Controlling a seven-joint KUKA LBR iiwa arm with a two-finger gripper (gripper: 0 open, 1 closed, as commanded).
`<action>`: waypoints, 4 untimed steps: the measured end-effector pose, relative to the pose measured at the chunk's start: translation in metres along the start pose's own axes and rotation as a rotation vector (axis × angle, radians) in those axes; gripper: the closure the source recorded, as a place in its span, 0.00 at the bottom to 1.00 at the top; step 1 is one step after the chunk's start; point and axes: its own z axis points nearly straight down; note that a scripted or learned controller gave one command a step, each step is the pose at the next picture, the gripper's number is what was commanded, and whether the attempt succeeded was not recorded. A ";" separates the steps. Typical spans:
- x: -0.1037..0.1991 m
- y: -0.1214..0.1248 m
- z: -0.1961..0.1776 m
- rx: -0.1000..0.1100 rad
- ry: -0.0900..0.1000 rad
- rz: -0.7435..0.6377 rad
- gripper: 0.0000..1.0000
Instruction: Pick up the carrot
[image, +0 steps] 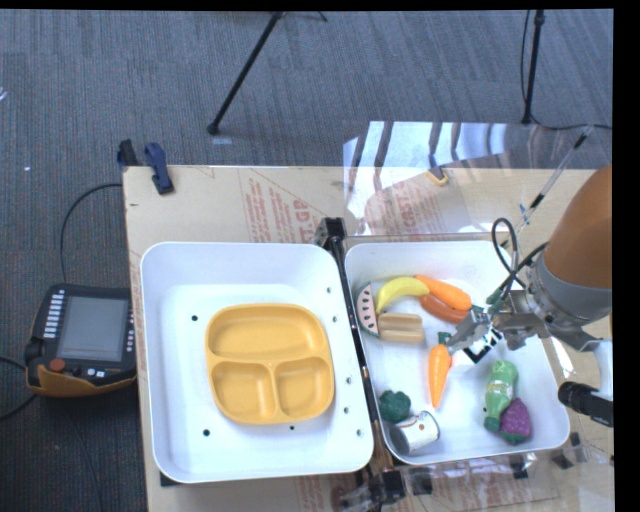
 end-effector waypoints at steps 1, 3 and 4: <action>0.020 0.009 0.102 -0.035 -0.012 -0.100 0.00; 0.124 -0.008 0.024 -0.001 0.001 0.124 1.00; 0.091 -0.009 -0.015 -0.002 -0.002 0.354 1.00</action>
